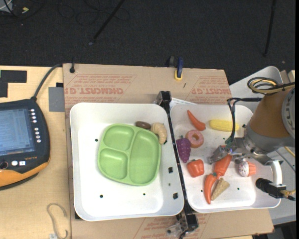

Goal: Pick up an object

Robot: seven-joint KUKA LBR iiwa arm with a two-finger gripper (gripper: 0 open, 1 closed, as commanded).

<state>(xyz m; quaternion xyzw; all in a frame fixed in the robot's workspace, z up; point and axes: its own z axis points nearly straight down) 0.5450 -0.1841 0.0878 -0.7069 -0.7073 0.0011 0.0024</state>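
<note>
Gripper (224, 156) low in the right bin (241, 203), no object lifted yet.
Near edge: a carrot (209, 187) beside a cone-shaped toy (220, 188). Further in, the gripper sits over an orange-red piece (222, 166); grip state can't be told. Beyond lie a pink donut (194, 138), a corn cob (223, 125) and a chili (195, 120). Grasp and lift likely still to do.
</note>
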